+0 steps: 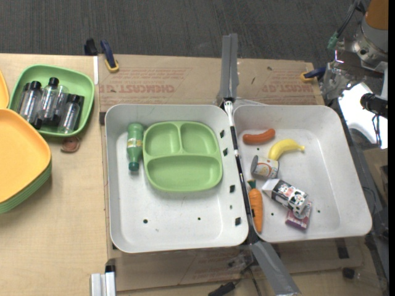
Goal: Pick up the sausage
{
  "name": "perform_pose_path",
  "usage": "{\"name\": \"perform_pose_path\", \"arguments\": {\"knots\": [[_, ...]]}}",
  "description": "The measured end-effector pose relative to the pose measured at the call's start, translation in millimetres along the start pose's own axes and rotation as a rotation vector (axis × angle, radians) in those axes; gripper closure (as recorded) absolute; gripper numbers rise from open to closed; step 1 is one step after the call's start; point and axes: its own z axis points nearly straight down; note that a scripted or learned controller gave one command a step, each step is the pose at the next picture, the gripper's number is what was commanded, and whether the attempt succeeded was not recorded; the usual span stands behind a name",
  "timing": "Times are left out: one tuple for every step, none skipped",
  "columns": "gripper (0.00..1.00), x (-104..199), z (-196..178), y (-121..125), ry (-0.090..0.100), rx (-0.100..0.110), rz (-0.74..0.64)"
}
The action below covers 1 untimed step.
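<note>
The sausage [259,136] is reddish-orange and lies flat in the upper left part of the right bin [345,165], close to the divider between the bins. A yellow banana [287,148] lies just to its lower right. My gripper [333,82] hangs beyond the right bin's far right corner, up and to the right of the sausage and well apart from it. The grey arm with its orange band [378,8] rises above it at the view's right edge.
The right bin also holds a small can [265,168], a carrot [256,209], a printed carton [287,195] and a purple packet [299,221]. In the left bin are a green divided plate [183,156] and a green bottle [134,145]. A green tray of bottles [52,100] and orange plates [21,159] sit at left.
</note>
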Motion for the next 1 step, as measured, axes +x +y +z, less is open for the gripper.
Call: {"name": "perform_pose_path", "arguments": {"knots": [[1.0,-0.1,-7.7,0.2,-0.001,0.002,-0.003]]}}
